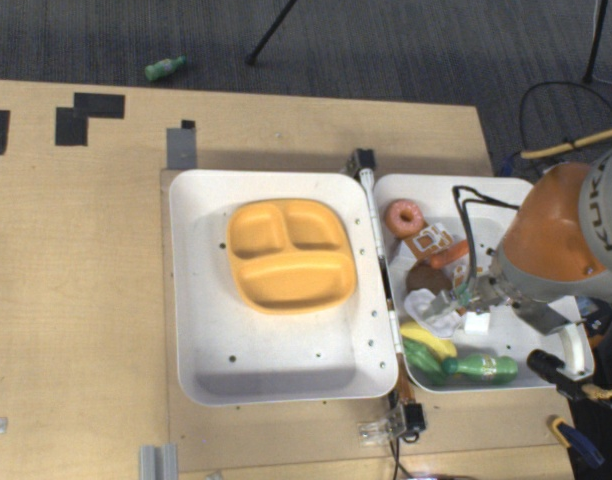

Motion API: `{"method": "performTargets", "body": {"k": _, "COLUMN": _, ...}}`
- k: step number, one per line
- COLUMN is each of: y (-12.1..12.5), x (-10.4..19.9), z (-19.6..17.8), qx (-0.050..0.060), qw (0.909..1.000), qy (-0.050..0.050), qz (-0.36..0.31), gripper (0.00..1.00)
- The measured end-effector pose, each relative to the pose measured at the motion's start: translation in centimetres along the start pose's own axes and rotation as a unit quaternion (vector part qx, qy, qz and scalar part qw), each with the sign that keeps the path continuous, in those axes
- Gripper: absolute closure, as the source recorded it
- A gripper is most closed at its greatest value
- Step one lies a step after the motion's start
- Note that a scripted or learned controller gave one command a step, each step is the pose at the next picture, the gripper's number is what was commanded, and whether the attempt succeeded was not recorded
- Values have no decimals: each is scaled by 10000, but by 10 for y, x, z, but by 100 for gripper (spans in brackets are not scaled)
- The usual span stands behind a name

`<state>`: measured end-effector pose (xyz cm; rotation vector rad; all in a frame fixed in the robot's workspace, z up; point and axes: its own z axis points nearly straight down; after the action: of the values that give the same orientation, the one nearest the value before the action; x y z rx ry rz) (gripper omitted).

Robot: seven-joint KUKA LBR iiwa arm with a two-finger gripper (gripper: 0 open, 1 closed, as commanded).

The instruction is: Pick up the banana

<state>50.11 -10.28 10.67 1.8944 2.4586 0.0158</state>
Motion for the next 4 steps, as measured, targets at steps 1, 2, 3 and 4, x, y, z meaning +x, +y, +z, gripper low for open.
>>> {"method": "performTargets", "body": {"k": 1, "y": 11, "x": 83, "z": -80, "qx": 114, "qw": 9895, "qy": 133, "qz": -1437, "gripper": 0}}
{"method": "performTargets", "body": {"k": 2, "y": 18, "x": 108, "z": -80, "qx": 81, "qw": 9260, "qy": 158, "qz": -3770, "gripper": 0}}
{"method": "performTargets", "body": {"k": 3, "y": 24, "x": 132, "z": -80, "qx": 39, "qw": 8129, "qy": 174, "qz": -5822, "gripper": 0}}
{"method": "performTargets", "body": {"k": 4, "y": 13, "x": 88, "z": -82, "qx": 6, "qw": 6877, "qy": 173, "qz": -7258, "gripper": 0}}
